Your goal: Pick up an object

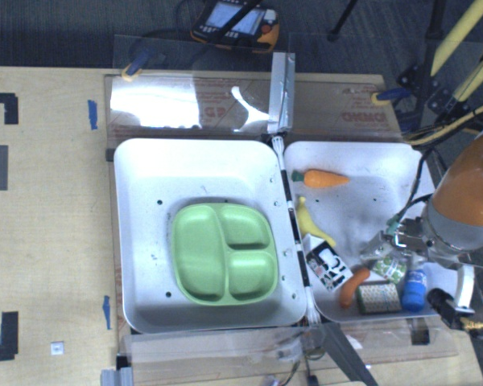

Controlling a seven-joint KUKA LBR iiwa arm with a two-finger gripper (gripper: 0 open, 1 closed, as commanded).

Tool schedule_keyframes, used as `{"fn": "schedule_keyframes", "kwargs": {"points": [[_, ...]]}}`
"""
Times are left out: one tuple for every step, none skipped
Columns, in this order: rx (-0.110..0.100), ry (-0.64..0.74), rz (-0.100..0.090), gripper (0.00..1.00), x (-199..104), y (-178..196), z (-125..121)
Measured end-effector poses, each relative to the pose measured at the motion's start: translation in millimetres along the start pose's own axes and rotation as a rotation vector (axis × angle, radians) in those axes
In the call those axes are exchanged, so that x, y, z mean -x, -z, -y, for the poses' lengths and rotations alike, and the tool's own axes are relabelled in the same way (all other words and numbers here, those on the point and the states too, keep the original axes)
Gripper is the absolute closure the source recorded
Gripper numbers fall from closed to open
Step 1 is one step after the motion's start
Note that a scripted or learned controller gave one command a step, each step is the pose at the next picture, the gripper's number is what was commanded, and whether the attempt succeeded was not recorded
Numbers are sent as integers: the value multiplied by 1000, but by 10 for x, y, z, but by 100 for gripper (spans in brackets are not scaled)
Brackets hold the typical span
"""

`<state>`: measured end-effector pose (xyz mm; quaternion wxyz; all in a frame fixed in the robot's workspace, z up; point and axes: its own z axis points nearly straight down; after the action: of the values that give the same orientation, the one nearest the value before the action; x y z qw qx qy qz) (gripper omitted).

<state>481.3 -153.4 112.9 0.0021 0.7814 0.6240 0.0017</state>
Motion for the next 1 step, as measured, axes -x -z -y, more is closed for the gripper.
{"fn": "schedule_keyframes", "kwargs": {"points": [[25,-17,7,0,-539,-176,72]]}}
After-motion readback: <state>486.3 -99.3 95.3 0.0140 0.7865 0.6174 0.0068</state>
